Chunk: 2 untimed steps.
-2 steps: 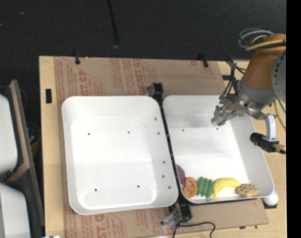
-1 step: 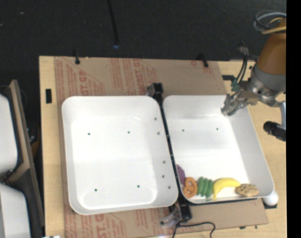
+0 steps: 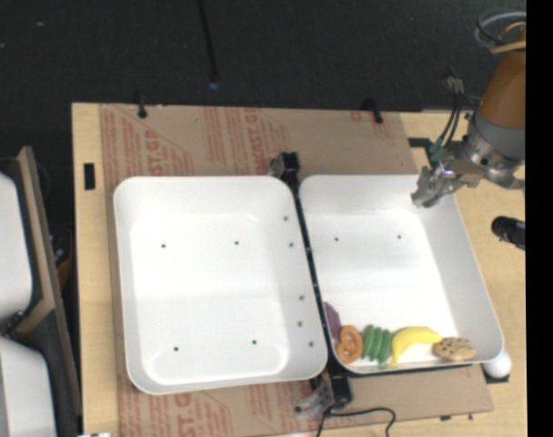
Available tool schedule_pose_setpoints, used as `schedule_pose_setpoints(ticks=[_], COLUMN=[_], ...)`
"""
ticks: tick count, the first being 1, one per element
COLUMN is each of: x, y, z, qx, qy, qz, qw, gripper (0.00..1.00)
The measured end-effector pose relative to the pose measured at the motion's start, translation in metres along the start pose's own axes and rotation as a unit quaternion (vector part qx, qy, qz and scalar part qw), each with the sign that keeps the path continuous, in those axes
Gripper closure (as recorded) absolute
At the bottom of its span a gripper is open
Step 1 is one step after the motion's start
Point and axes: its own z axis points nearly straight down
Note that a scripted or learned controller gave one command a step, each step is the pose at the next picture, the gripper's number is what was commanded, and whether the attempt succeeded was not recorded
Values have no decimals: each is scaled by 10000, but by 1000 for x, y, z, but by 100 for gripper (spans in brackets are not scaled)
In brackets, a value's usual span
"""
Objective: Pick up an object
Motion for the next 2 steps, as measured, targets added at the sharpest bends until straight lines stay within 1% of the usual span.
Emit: schedule_pose_setpoints(ticks=[1, 2], x=[62, 119], y=[0, 2], z=[-2, -12], qx=[5, 4], qy=[7, 7], qz=[-25, -24], qw=[10000, 10000], gripper=[100, 100])
